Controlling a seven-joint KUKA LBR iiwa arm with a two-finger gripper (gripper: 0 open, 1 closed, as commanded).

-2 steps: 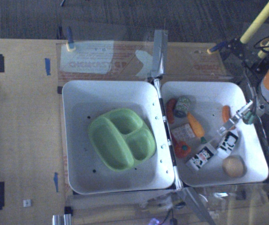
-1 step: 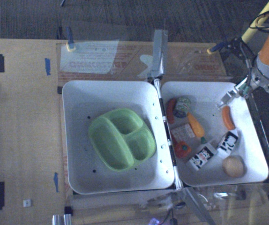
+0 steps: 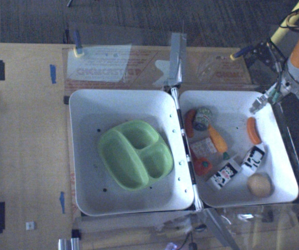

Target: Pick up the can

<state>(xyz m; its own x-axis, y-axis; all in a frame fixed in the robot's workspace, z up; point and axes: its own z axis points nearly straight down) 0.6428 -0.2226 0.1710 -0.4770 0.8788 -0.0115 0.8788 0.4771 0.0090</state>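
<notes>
The small round can with a grey-green lid is seen lying in the right white bin, near its far left corner, beside an orange carrot-shaped toy. The tool is seen above that bin's far right corner, apart from the can; whether it is released or clenched cannot be told.

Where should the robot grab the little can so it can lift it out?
Probably from above, around its round sides. The can seems to lie tilted in the right bin's far left corner, with a red thing tight on its left, so squeezing across its free sides looks best. The end effector hangs near the bin's far right rim.
</notes>
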